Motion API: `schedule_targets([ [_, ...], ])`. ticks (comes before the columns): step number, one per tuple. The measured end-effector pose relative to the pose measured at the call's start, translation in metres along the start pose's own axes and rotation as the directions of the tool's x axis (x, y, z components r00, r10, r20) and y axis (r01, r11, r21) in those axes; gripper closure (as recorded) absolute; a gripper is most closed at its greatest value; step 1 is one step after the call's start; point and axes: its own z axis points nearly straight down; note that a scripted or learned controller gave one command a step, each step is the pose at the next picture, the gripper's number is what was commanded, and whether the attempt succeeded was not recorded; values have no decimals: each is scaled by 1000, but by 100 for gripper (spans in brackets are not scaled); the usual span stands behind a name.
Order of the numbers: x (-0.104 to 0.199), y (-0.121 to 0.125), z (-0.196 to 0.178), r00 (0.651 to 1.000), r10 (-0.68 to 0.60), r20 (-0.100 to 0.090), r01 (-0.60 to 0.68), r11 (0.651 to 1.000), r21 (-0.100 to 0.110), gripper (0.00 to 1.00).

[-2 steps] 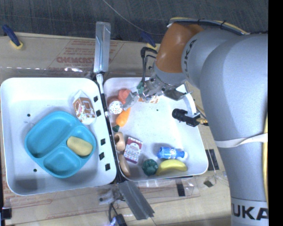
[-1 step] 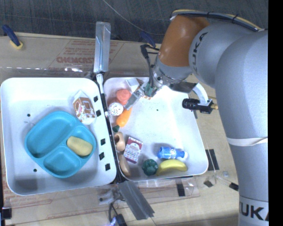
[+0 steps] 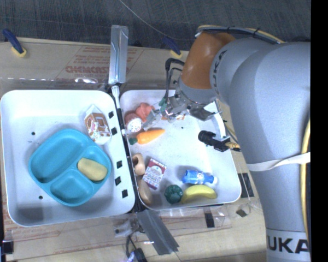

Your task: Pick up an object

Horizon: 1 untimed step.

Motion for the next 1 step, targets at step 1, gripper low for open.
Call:
schedule_targets([
  [1,26,-28,18,968,-250,7,250,968,-23,0],
])
